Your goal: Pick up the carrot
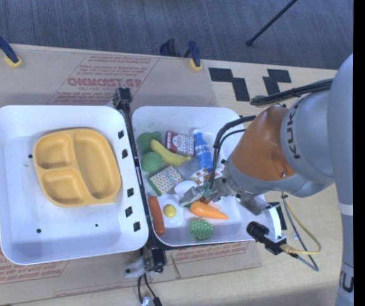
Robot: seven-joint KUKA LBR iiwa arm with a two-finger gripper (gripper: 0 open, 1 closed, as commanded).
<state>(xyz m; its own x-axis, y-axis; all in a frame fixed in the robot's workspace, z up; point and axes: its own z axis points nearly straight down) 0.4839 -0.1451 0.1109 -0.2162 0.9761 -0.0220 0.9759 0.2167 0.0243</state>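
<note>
Surface: cardboard-covered bench [188, 85] on grey carpet, bearing two shallow white bins side by side.
Left bin [10, 190]: holds a yellow divided tray [76, 166].
Right bin [169, 116]: crowded with toy food.
Carrot [209, 211]: orange, lying flat toward the bin's 5 o'clock corner.
Carrot axis: long axis runs roughly 9 to 3 o'clock; blunt end at 9, narrow tip toward 3 to 4.
Neighbours: fried egg [171, 211] at the carrot's 9 o'clock, green bumpy piece [201, 229] just beside it at 6, sausage [156, 215] farther toward 9, banana [169, 155] toward 11.
Gripper [201, 193]: reaches in from 3 o'clock, just above the carrot's blunt end; cannot tell if it is released or clenched.
Hold: nothing visibly between the fingers.
Risk, judged: a grip near the blunt end could let the tapered body swing or slip out.
Risk, judged: tight clutter could put a neighbour in the grasp instead.
</note>
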